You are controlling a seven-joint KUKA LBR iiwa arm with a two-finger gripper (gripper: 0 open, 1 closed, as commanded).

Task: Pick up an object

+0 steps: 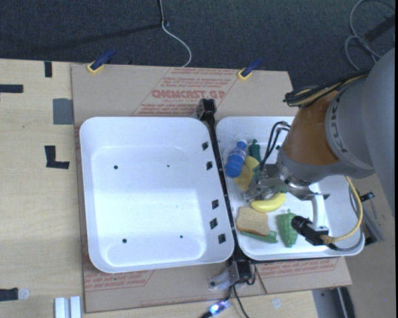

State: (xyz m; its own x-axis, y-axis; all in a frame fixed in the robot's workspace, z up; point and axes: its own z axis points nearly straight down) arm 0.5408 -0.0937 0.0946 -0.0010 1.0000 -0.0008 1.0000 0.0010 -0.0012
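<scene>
From the camera above, the divider (215, 171) between the two white bins serves as the landmark: a dark strip with black clips running from the far edge of the bins down to the near edge. To its left, the left bin (93, 197) has its rounded rim reaching close to the edge of the cardboard sheet (186, 88) beneath, which lies on the tabletop (26, 197). To the divider's right, the right bin (249, 126) carries all the objects, crowded against the divider side. A blue bottle (235, 159) lies tilted just right of the divider near its middle, with a green item (253, 149) beside it and something yellow (245, 174) under it. Lower down, a tan sandwich-like piece (255, 222) sits just right of the divider near the bin's near rim, a yellow banana (268, 204) lies above it, and a green object (286, 229) lies further right. The gripper (262, 185) hangs low over the banana and the bottle, its metal parts mixed with the clutter; I cannot tell how the jaws stand, nor whether anything is between them. The grey arm (358, 131) with its orange band (308, 134) covers the right bin's far right side, and a yellow cable (351, 227) loops along that bin's right rim.
</scene>
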